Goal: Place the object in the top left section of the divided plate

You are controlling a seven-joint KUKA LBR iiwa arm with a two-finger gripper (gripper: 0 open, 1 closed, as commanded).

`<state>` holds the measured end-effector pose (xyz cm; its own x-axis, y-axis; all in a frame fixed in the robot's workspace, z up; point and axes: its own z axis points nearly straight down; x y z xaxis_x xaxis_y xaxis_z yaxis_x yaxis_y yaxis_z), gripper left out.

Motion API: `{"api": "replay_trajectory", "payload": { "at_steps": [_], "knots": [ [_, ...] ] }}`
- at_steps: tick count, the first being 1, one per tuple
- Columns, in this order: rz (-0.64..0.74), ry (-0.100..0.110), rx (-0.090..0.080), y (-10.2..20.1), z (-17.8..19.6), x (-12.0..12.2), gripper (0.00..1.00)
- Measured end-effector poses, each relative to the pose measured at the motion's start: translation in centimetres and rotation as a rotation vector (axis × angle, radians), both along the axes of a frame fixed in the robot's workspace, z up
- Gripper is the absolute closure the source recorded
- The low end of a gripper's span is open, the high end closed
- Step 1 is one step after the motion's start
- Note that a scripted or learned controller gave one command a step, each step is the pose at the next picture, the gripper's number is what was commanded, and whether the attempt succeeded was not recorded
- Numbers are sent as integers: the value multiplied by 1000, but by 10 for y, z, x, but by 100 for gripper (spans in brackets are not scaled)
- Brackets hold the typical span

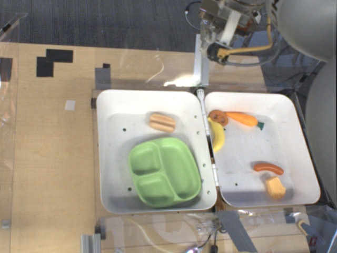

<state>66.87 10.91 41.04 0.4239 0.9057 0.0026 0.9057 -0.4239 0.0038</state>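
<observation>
Gripper (213, 33) parked above bins, finger state cannot be told. Hot dog bun (162, 122) best approached from above, released squarely over green divided plate (165, 171) top-left section.

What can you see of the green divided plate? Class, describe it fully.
The green divided plate is a rounded square of pale green, plastic-looking, with raised ridges that split it into three sections: two smaller on its left, one larger on its right. It lies flat, slightly turned, in the lower middle of the left bin. All sections look empty. Nothing touches it but the bin floor.
</observation>
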Motion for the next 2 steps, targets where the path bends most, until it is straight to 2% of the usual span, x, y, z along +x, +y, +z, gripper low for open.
{"api": "replay_trajectory", "payload": {
  "at_steps": [1, 2],
  "knots": [
    [-255, 1, 1, -2, 26, -24, 100],
    [-114, 0, 1, -6, 26, -4, 100]
  ]
}}
